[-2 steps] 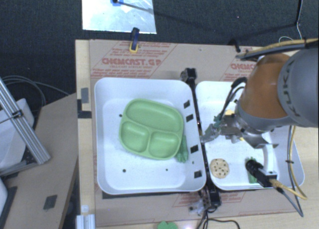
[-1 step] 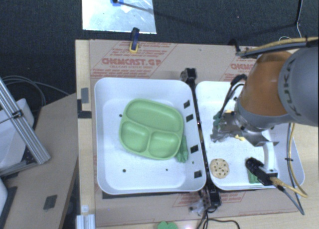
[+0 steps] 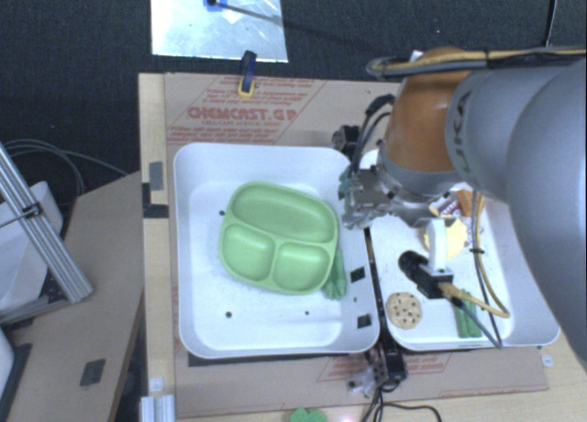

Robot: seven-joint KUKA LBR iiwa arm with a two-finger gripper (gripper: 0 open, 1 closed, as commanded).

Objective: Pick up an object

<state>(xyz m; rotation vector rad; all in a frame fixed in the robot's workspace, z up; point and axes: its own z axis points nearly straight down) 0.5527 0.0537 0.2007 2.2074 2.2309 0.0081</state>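
The arm (image 3: 514,127) hides much of the right bin (image 3: 440,336), its cookie (image 3: 404,310) near the front left corner. A green plate (image 3: 278,237) sits mid left bin (image 3: 202,301); the claw (image 3: 360,209), state unclear, hangs over their shared edge

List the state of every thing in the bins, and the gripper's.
Tray: open side up, flat in the left bin.
Green strip: lying against the tray's right edge.
Cookie: whole, lying flat in the right bin, near its front left corner.
Green stick: lying flat in the right bin.
Gripper: down at the seam between the bins, beside the tray.
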